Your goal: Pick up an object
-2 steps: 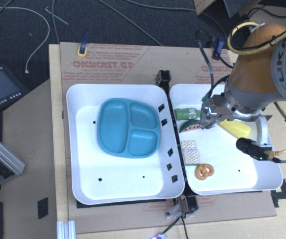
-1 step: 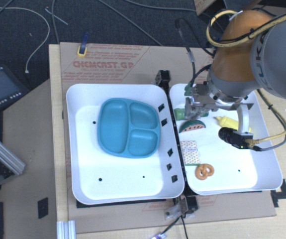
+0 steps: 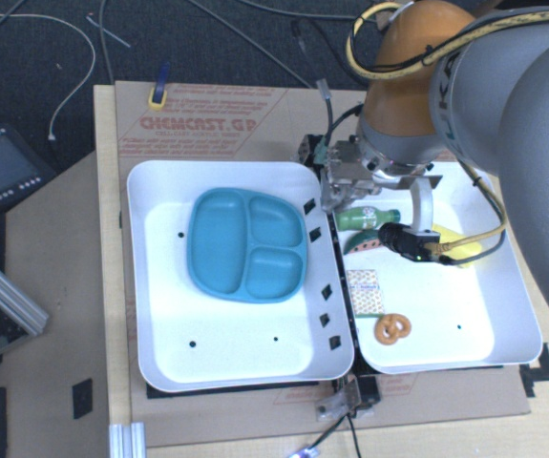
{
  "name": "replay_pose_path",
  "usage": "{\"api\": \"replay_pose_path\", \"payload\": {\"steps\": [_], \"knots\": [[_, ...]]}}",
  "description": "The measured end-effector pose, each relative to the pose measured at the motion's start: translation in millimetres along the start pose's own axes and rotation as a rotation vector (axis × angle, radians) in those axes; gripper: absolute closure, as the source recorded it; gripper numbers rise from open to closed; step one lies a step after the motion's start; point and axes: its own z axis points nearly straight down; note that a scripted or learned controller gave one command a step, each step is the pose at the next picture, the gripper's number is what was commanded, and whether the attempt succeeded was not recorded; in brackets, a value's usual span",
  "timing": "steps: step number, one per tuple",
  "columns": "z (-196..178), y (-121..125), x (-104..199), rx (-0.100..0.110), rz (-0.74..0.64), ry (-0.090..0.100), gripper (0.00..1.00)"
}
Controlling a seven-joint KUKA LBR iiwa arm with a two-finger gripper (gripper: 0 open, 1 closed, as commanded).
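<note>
The bench [image 3: 207,113], topped with printed cardboard, bears 2 white bins [image 3: 159,342] side by side.

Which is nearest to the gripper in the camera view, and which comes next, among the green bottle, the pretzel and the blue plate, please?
1. Green bottle, just beside the gripper, right bin.
2. Blue plate, left bin.
3. Pretzel, right bin's near side.

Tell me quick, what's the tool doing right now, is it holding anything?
Tool: low over the right bin near the green bottle; whether it is open, shut or gripping cannot be told.
</note>
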Motion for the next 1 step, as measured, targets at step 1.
{"api": "replay_pose_path", "payload": {"steps": [1], "knots": [[-15.4, 27.6, 42.1, -0.002, 0.0, 0.0, 1.0]]}}
